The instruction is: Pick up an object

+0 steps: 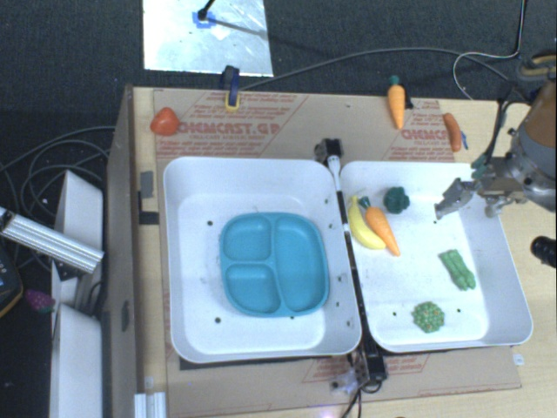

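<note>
Two white bins side by side on the counter (261, 116): left bin (187, 190) holds one blue divided plate (274, 262) with three compartments, sitting centre to 5 o'clock, wide bare floor around it, most at 9 and 12 o'clock. Right bin (500, 268) holds five toy foods: one banana (360, 229) and one carrot (380, 228) touching each other at 9 o'clock against the shared wall, one dark green broccoli piece (397, 200) just beside them toward 11 o'clock, one light green pod-like vegetable (457, 268) right of centre, one round green bumpy piece (428, 316) at 6 o'clock near the front rim. Middle of right bin floor is open. Outside the bins on the counter: one more carrot (397, 104) at 12 o'clock, one orange-red chilli-like piece (452, 131) at 1 o'clock, one red-orange tomato-like piece (164, 122) at 11 o'clock, one blue-yellow clamp (231, 88) on the back edge. The end effector (452, 200) hangs over the right bin's 2 o'clock area, fingers slightly apart, nothing between them, well clear of the pod vegetable and broccoli. Red print on the counter board reads partly "CHEMCAST", rest unclear.
</note>
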You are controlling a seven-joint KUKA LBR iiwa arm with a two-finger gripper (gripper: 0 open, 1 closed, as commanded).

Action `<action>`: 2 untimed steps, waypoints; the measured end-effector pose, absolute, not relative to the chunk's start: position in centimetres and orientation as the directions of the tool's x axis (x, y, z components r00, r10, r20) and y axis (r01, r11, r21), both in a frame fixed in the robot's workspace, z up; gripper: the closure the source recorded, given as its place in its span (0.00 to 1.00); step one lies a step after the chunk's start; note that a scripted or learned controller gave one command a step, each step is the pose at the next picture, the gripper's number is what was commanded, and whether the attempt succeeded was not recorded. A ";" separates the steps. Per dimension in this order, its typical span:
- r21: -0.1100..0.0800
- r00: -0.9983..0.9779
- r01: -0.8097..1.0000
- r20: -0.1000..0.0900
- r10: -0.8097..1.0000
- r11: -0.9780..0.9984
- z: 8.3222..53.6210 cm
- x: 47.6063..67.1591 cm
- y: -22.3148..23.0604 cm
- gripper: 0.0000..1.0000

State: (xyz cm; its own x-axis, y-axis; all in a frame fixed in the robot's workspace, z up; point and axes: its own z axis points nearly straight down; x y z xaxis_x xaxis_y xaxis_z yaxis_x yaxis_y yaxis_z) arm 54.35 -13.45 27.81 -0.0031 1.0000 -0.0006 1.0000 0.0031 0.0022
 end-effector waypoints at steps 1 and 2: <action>-0.003 -0.004 1.000 0.001 1.000 0.004 15.1 61.1 -12.0 0.00; 0.001 -0.004 1.000 0.000 1.000 0.004 8.8 66.1 -9.0 0.00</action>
State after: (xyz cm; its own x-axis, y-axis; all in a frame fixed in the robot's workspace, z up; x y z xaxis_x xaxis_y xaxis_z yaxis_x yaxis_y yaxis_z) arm 66.08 -8.98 8.75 -0.0041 1.0000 -0.0002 1.0000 0.0041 0.0013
